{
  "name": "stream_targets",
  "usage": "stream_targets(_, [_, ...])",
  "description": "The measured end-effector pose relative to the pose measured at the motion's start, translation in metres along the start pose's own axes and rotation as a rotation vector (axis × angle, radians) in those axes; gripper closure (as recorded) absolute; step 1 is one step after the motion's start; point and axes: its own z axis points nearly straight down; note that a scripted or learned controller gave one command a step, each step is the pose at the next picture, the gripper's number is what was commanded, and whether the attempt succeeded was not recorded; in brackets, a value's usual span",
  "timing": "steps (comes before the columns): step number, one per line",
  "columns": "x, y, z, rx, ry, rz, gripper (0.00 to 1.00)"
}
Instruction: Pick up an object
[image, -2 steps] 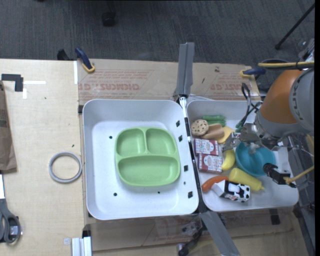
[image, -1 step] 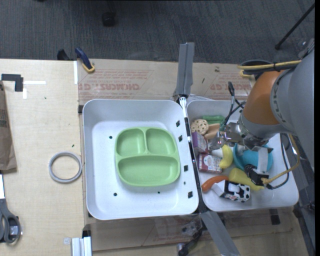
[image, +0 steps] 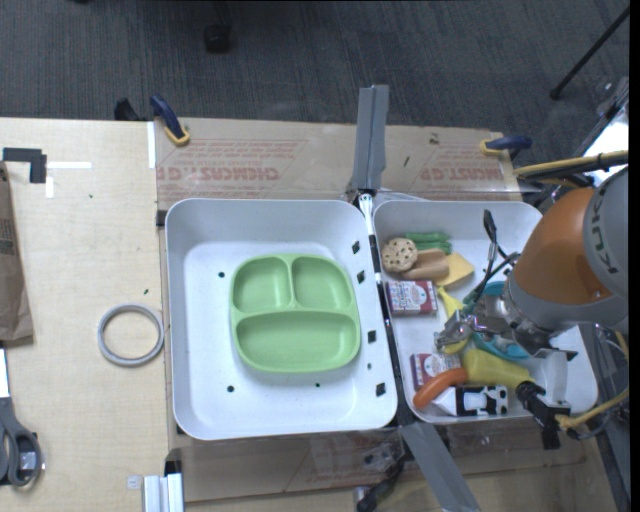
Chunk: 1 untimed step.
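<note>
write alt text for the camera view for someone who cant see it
A grey and orange robot arm reaches from the right, its gripper low over a pile of toy food in the right white bin, including a cookie and an orange carrot. The left white bin holds a green divided plate.

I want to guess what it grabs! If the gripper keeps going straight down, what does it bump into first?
Probably the yellow toy heaped in the right bin: the gripper hangs right over that pile. Depth is hard to judge from above.
</note>
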Motion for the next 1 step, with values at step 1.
stream_targets(1, [-0.0020,0.0027,-0.0079,-0.004,-0.004,0.003,1.00])
